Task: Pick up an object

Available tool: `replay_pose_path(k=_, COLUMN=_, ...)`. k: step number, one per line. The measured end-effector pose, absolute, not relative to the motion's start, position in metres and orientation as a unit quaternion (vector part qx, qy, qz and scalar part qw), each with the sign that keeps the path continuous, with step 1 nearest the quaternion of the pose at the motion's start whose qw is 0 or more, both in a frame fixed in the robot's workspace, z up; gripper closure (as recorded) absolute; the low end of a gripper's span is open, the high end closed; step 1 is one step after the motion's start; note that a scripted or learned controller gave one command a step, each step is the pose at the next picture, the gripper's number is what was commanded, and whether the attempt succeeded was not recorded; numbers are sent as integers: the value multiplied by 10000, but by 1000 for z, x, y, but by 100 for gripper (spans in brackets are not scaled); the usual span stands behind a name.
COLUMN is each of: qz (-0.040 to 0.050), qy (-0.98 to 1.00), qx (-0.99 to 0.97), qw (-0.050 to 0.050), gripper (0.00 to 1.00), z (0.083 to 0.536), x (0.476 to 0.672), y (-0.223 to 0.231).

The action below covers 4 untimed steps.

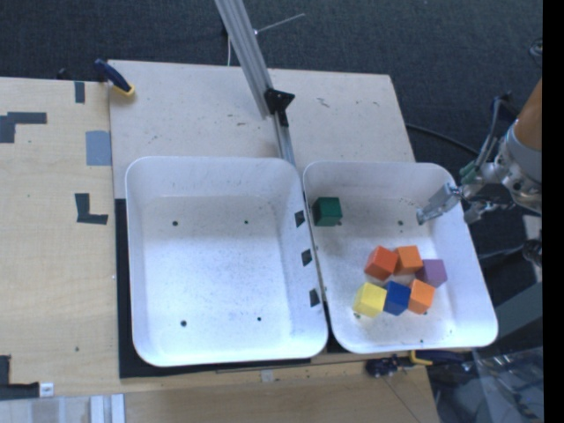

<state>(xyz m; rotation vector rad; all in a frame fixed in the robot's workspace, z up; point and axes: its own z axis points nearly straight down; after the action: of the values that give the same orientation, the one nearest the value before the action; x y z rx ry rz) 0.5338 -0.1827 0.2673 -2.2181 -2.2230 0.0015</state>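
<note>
Several small blocks lie in the right bin [467,324]. A green block [328,211] sits alone near the bin's upper left. Toward the lower right is a tight cluster: two orange blocks [382,262] [409,258], a purple block [432,272], a yellow block [370,300], a blue block [397,297] and a third orange block [421,296]. My gripper [453,208] hovers at the bin's upper right rim, above and right of the cluster. It is open, with nothing between its fingers.
The left bin [141,236] adjoins the right one along a shared rim. A slanted metal rail [251,51] runs from the top down to the bins' junction. A blue-and-yellow tool [115,77] lies at the board's upper left.
</note>
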Motion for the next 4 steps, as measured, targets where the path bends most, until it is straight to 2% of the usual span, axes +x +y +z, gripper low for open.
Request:
replay_pose_path(k=1, qz=3, qy=-7078, qx=-7064, qw=5, gripper=0, z=267, x=534, y=-183)
replay_pose_path(k=2, qz=20, qy=-7073, qx=-7069, qw=21, gripper=0, z=223, x=531, y=-185)
replay_pose_path(k=3, qz=24, qy=-7074, qx=-7068, qw=34, gripper=0, z=159, x=532, y=-185)
replay_pose_path(k=4, qz=-7, qy=-7074, qx=-7068, qw=-4, gripper=0, z=120, x=532, y=-181)
